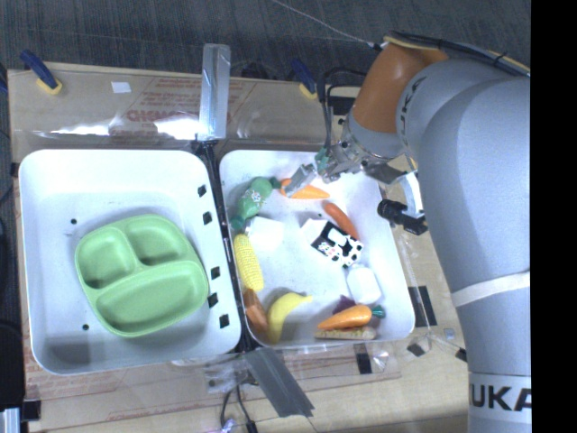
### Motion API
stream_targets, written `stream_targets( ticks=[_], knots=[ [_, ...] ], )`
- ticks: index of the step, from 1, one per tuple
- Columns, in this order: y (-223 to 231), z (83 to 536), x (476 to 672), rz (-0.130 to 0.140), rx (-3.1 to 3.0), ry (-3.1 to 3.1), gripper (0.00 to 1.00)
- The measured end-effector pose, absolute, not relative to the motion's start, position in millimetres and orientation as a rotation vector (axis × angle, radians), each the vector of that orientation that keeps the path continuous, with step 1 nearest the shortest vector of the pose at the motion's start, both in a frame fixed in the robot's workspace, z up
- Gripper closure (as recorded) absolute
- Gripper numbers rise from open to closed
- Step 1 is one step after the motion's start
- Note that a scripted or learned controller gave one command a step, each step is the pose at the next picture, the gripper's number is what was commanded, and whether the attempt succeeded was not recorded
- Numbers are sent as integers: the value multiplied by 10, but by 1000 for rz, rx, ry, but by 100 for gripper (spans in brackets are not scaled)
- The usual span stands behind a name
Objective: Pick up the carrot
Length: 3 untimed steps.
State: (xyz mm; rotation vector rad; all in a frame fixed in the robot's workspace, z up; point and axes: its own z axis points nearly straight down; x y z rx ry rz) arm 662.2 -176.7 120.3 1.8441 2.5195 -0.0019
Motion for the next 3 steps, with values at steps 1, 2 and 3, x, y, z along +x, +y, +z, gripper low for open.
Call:
stream_targets(
  ticks=[1, 2, 3],
  knots=[
    [-1951, 952, 6584, 2, 2338, 2092, 0],
    [-1912, 1118, 6589, -5, 2337, 2114, 100],
    [-2009, 898, 6023, -9, 2909, 1203, 100]
  ],
)
